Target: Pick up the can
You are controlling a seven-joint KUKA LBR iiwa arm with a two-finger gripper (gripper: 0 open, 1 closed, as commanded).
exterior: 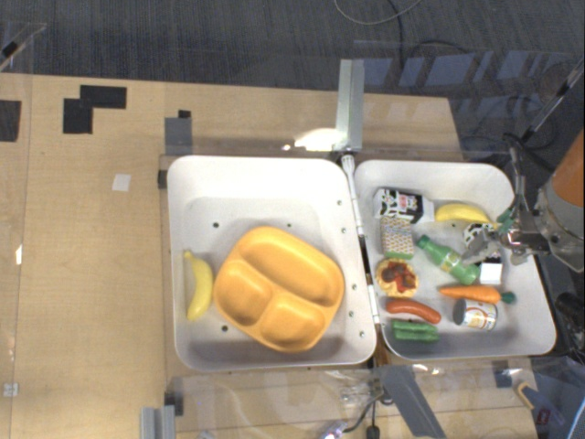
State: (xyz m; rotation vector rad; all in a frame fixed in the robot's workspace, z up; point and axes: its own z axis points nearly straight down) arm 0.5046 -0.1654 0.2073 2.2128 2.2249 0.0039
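Note:
The can (478, 315) lies on its side near the front right corner of the right bin (535, 337), with a white and orange label. My gripper (499, 237) hangs over the right side of that bin, behind the can and apart from it. Between the two lie a carrot (470, 293) and a small white block (491, 273). The arm (559, 210) comes in from the right edge.
The right bin also holds a black-and-white carton (399, 205), a banana (460, 213), a green bottle (447, 257), a pizza slice (397, 275), a sausage (413, 310) and a green vegetable (413, 332). In the left bin (201, 186) sit a yellow divided plate (274, 286) and a second banana (198, 286).

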